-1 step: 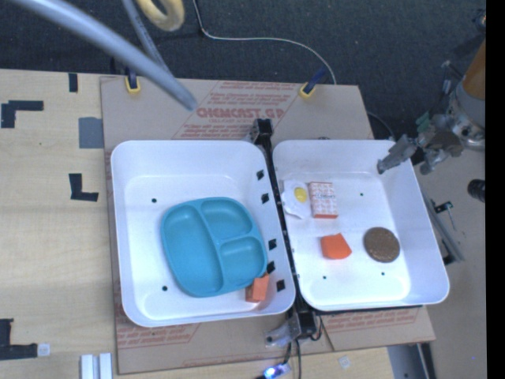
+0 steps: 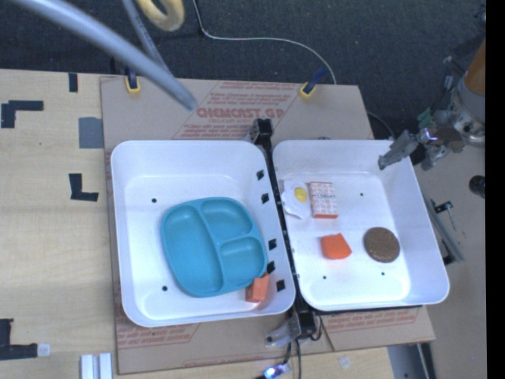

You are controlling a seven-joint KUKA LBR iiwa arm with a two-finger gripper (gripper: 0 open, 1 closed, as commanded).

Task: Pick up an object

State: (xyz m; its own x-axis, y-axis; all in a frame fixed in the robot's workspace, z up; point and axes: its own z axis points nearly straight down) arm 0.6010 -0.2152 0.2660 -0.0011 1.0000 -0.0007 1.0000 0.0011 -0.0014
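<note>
Picking target: orange block (image 2: 336, 246) in right bin (image 2: 410, 212), left of brown disc (image 2: 382, 244), carton (image 2: 322, 200) behind it. Pincer (image 2: 404, 150) above bin's far-right rim, state unclear. Descend centred, avoid disc.

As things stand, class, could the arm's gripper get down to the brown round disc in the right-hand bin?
Probably yes. The gripper hangs at the right bin's upper right edge, and the brown disc lies flat below it, apart from the orange block, with nothing over it.

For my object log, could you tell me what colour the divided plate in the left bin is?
Light blue; the divided plate shows clearly in the camera view.
</note>
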